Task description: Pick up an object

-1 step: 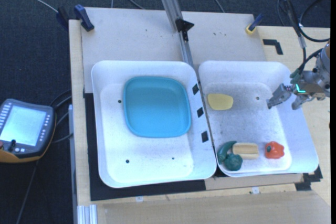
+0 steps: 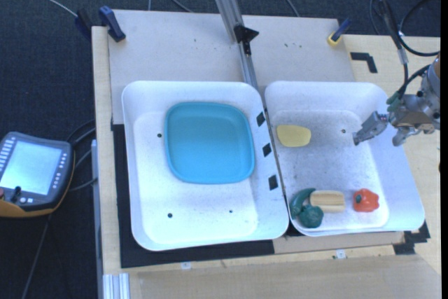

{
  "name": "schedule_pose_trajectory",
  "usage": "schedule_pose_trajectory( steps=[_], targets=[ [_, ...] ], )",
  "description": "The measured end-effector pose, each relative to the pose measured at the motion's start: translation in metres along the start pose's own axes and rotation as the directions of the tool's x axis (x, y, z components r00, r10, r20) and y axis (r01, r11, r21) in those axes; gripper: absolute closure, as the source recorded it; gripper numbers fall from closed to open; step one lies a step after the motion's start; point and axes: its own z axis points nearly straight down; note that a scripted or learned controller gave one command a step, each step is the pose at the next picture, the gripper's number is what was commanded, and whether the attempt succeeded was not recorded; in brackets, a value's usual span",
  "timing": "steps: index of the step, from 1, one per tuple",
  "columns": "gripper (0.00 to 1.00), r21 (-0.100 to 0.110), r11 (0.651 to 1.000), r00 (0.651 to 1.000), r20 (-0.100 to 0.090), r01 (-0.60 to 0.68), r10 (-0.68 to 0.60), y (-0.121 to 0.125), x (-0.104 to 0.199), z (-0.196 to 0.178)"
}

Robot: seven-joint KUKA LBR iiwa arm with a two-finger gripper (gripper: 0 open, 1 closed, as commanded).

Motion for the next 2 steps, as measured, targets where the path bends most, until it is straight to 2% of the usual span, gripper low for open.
schedule_pose_trajectory(
  steps=[2],
  targets=[
    [0.0,0.004,1.0,1.0,-0.001,0.0,0.0,-0.007,0.004,0.085]
  ],
)
